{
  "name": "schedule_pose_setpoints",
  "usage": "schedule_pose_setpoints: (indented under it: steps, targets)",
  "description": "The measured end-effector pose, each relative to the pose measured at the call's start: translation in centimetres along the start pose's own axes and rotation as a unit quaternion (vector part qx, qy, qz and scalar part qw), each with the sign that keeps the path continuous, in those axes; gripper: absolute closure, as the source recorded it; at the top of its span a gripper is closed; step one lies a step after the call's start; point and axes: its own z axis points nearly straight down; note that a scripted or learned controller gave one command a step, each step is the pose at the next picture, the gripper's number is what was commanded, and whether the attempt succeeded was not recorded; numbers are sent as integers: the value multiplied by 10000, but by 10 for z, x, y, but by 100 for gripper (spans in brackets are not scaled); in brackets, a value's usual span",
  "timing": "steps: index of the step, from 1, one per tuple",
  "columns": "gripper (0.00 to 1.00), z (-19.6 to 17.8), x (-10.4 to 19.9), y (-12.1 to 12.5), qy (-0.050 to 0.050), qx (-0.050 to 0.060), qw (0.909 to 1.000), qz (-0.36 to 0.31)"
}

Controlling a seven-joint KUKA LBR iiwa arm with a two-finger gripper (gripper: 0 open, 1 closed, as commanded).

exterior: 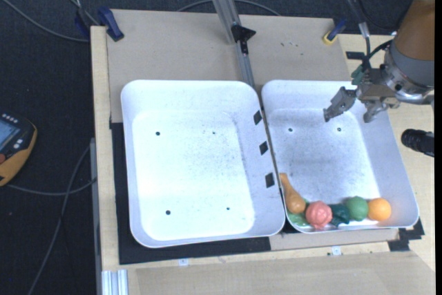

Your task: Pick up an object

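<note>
Along the near wall of the right bin [394, 169] lay everything worth picking: a small orange ball [379, 208] at the right, a green ball [357, 206] touching it, a pink ball [318, 213] further left, and an orange carrot-shaped piece [292, 197] slanting up toward the bin's left wall. Something green and flat [298, 219] lay under the pink ball; I could not tell what it was. All of them sat crowded in the trough where floor meets wall.

Beyond them the floor of that bin was bare, and the left bin [138, 148] beside it held nothing I could make out.

Farther back, over the far part of the right bin, my tool [353, 110] hung with its two fingers spread and nothing between them, well apart from the cluster.

To do this step well, I judged I should travel toward the near wall and pick the orange ball, since it has free space on its right. I should turn the fingers so neither lands on the green ball or the wall, descend fully, then close. The round shapes could roll away from a glancing touch.
</note>
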Motion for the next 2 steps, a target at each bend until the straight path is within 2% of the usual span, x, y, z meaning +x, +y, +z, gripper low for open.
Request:
schedule_pose_setpoints:
  steps: [1, 2]
  targets:
    - [0, 36, 2, 4, 0, 14, 10000, -2]
    - [0, 0, -11, -4, -4, -13, 10000, 4]
